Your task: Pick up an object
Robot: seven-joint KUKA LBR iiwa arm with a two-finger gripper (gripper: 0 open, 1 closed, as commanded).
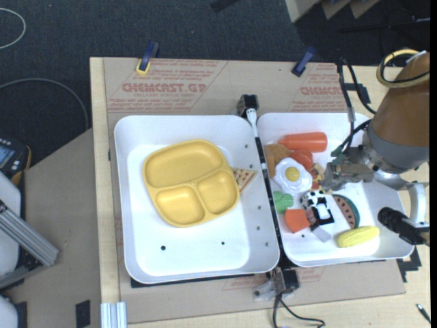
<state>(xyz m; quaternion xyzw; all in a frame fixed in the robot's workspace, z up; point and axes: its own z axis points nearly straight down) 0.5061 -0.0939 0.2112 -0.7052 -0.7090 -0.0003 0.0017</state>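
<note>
Toys (311, 190) fill the right bin (382, 248): a fried egg, an orange sausage, a corn cob, a melon slice, a black-and-white piece, all plastic-looking. The gripper (336, 175) hangs over them beside the egg; whether it is open is unclear. The left bin (130, 183) holds a yellow divided plate (188, 182). Dark carpet surrounds the bench

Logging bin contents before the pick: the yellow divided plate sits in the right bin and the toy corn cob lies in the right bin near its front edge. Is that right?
Not quite. The camera view shows the yellow divided plate in the left bin, not the right one. The toy corn cob does lie in the right bin near its front edge.
</note>
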